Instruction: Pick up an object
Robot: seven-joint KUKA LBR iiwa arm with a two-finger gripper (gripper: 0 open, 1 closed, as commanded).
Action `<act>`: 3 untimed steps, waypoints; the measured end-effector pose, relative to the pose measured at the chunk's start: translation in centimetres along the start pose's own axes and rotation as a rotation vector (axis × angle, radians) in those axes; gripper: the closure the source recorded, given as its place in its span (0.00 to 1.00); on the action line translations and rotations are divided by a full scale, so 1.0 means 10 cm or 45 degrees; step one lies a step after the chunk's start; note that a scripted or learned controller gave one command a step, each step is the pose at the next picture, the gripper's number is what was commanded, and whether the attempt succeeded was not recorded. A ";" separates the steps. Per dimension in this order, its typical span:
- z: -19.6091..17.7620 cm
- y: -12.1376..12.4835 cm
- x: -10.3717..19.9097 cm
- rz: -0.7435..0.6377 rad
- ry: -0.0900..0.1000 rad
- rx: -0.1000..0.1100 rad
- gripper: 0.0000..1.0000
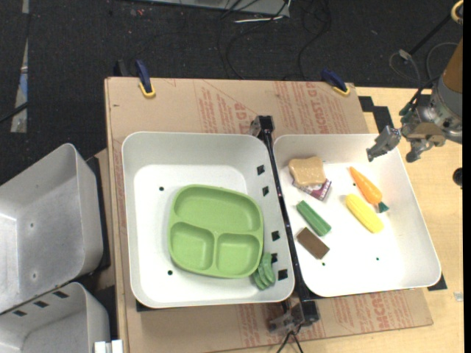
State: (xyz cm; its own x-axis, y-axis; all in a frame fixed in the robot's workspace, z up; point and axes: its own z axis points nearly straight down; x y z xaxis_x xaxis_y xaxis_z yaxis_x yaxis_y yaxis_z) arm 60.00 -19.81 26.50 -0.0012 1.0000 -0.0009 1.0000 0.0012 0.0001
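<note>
Objects for the pick all sat below and left of the gripper [401, 144], inside the right bin [412, 271], none of them in contact with it; gripper hung over that bin's upper right corner, near the rim.

Risks, my read, largest item first:
- green divided tray [215, 232] lay far left of the gripper, in the left bin [140, 160]; too wide and flat for a two-finger pinch, likely a slip or a drag if targeted;
- tan block [306, 170] was left of the gripper and touched a small patterned packet [320, 190]; a close there could catch both or shove one away;
- yellow corn-like piece [365, 213] and orange carrot-like piece [366, 185] lay just beside each other, below-left of the gripper, the closest targets; both looked rounded, so could roll out of the fingers, and one finger could land on the neighbour;
- green bar [314, 218] and brown block [313, 243] lay further down-left, near each other; low profile, fingers might hit the bin floor first;
- a descent from the current spot risked clipping the bin rim.

Tool state: two fingers were visible, spread apart, left fingertip [375, 151] clear of everything; jaws looked well open with nothing between them; nothing held, nothing touched.
</note>
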 end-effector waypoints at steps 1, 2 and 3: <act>0.50 0.05 -0.07 0.003 0.002 0.005 0.00; 1.14 0.03 -0.07 0.003 0.003 0.008 0.00; 1.59 0.06 -0.11 0.005 -0.013 -0.014 0.00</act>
State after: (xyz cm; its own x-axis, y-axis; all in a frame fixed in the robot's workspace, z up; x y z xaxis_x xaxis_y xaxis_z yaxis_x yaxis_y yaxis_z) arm 60.65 -20.89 10.62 0.0024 0.9999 -0.0108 0.9999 -0.0023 0.0114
